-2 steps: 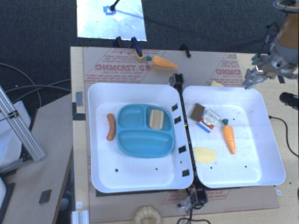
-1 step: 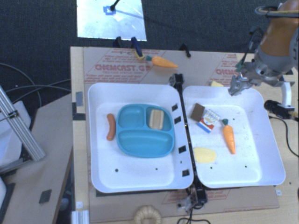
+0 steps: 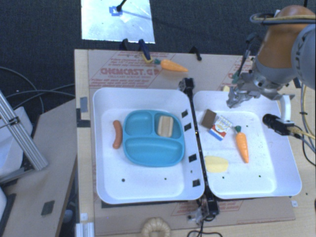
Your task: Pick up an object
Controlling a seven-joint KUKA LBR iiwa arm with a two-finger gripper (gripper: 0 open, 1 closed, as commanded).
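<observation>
My gripper (image 3: 237, 99) hangs over the far edge of the right bin (image 3: 284, 181), with nothing seen between its fingers. Just in front of it and to the left lie a brown block (image 3: 209, 117) and a small white, red and blue packet (image 3: 220, 129). An orange carrot (image 3: 241, 146) lies near the bin's middle, and a pale yellow piece (image 3: 216, 164) sits by its left wall. The left bin (image 3: 148, 186) holds a blue divided plate (image 3: 148, 147) with a tan slice (image 3: 165, 126) in one compartment. A sausage (image 3: 117, 134) lies left of the plate.
A second carrot (image 3: 171, 65) rests on the cardboard behind the bins, beside a blue clip (image 3: 144, 48). A tan ring (image 3: 155, 227) lies at the bench's front edge. A black hinge strip (image 3: 195, 142) divides the two bins.
</observation>
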